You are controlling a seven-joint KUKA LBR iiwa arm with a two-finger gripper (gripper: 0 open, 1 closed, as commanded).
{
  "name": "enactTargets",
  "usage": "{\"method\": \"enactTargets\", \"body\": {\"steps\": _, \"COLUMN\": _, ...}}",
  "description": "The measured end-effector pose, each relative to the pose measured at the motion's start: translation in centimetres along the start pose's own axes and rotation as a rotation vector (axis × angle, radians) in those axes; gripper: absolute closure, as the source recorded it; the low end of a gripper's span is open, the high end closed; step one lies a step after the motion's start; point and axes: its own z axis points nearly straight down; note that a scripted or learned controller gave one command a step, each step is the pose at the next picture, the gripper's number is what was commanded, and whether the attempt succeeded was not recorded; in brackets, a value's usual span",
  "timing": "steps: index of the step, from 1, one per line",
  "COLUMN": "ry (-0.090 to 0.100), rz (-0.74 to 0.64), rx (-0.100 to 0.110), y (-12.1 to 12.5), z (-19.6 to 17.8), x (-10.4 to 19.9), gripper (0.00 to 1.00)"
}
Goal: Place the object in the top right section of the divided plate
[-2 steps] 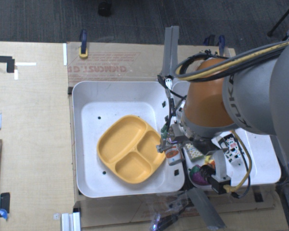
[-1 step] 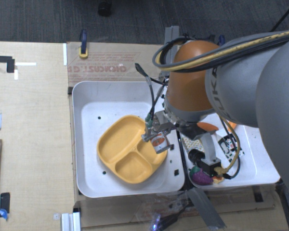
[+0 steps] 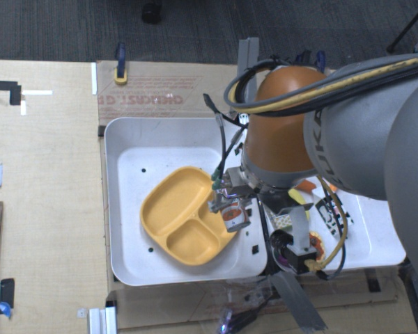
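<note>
Two shallow white bins are seen side by side on the surface point(image 3: 42, 186). In the left bin point(image 3: 125, 152) a yellow divided plate point(image 3: 181, 214) is lying tilted, with one large section toward the far left and two smaller sections toward the near right; the sections that can be seen are bare. The right bin point(image 3: 376, 245) is largely covered by the grey arm point(image 3: 362, 124) with its orange band point(image 3: 285, 117), and a few small items, orange, yellow and dark, are glimpsed in it beneath the arm, too hidden to be named. The tool point(image 3: 230, 211) is positioned over the right edge of the plate, and a small reddish-orange object point(image 3: 233, 216) is seen at its tip, just over the plate's rim. Whether the object is gripped, and how far the tool is opened, cannot be told.
</note>
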Motion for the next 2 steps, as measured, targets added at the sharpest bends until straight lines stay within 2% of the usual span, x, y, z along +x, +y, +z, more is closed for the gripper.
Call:
{"method": "enactTargets", "body": {"steps": 1, "ry": -0.001, "rz": 0.070, "rx": -0.002, "y": -0.8, "z": -12.5, "x": -5.7, "gripper": 1.00}}
{"method": "enactTargets", "body": {"steps": 2, "ry": 0.001, "rz": 0.190, "rx": 0.002, "y": -1.5, "z": 4.0, "x": -9.8, "gripper": 1.00}}
